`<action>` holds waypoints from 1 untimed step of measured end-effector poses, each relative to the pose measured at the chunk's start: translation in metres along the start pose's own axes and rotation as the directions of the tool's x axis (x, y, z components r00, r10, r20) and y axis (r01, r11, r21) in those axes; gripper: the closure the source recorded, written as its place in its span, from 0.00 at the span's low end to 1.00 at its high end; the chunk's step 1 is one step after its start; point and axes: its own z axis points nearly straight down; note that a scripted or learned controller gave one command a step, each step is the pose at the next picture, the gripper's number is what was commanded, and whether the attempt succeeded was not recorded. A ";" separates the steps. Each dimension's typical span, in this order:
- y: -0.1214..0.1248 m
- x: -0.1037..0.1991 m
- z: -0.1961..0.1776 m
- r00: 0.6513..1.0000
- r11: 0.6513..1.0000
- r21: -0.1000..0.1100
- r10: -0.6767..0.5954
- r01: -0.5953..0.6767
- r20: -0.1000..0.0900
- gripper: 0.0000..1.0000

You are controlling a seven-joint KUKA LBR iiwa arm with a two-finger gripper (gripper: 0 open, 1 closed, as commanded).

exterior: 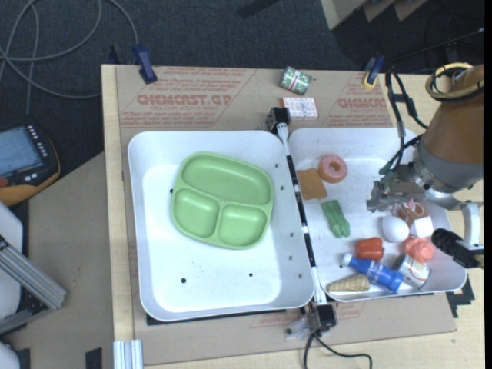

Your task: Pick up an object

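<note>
The gripper [390,194] sits low over the right bin [361,141], at about three o'clock in the camera view. Whether it is open or closed cannot be told from this angle, and no item is seen held in it.

Candidate items lie close by. A white egg [395,228] sits just beside the gripper at five o'clock, and a small red-and-white piece [415,208] touches or nearly touches it at four o'clock. Further out lie a red pepper [370,247], a green pickle [335,217], a pink donut [333,167], a brown slab [311,183], a blue marker [373,272] and a cone [348,284].

Risk assessment: the items near the gripper are crowded. A descent here may strike the egg off-centre and roll it away, or pinch two pieces together and drop both on the lift. The egg's smooth round shell probably slips easily.

The left bin [154,206], at nine o'clock, holds a green divided plate [223,200], well apart from the work.
</note>
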 end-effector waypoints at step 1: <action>0.000 0.000 -0.001 1.000 1.000 -0.001 0.000 0.000 0.000 0.00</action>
